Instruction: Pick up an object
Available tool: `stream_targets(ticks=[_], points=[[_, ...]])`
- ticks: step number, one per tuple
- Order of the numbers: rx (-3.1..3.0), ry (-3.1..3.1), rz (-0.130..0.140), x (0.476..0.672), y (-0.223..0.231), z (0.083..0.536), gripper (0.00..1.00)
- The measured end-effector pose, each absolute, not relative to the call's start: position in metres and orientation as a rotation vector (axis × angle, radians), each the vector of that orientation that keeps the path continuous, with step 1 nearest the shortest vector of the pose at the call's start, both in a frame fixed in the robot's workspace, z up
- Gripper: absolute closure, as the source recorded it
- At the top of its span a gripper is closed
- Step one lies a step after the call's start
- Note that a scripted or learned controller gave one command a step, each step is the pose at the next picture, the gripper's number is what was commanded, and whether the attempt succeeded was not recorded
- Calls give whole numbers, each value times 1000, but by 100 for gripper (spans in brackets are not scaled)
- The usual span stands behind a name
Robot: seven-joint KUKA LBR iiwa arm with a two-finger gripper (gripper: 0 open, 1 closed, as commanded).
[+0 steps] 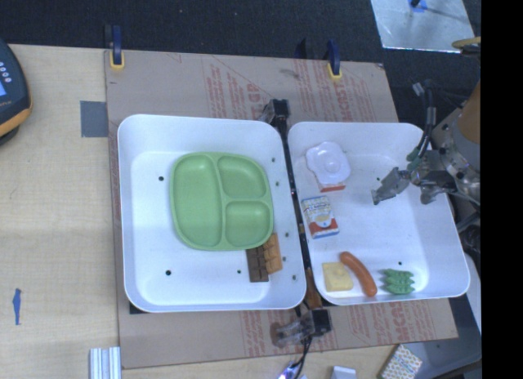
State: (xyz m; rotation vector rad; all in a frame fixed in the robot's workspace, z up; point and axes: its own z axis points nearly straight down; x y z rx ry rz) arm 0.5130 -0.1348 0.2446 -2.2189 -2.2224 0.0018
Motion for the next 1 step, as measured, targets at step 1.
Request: stream_targets(ticks=[1], points=[[-2206,-2230,5,546,-76,207,0]])
